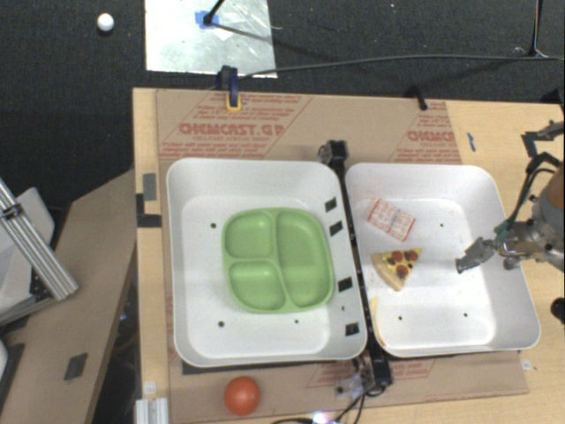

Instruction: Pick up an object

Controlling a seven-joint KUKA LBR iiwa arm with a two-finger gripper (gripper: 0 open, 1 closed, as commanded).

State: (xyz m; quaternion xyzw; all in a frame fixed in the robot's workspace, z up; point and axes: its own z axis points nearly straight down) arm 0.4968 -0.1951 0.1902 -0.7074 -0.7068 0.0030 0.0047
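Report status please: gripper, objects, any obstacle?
Gripper low over right bin, holding nothing. Pizza slice and pink packet untouched left of it. Nothing between.

— What's behind the tabletop (pixel 291 117)?

— Dark floor (pixel 71 104), nearly black. A shiny sheet (pixel 207 38) lies flat on it with a blue mark, and a small white ball (pixel 105 22) sits to its left.

— And the tabletop itself?

— Tan board with red lettering, a blue clamp (pixel 229 85) at its far edge. A metal rail (pixel 31 241) slants in at the left. Even light, no hard shadows.
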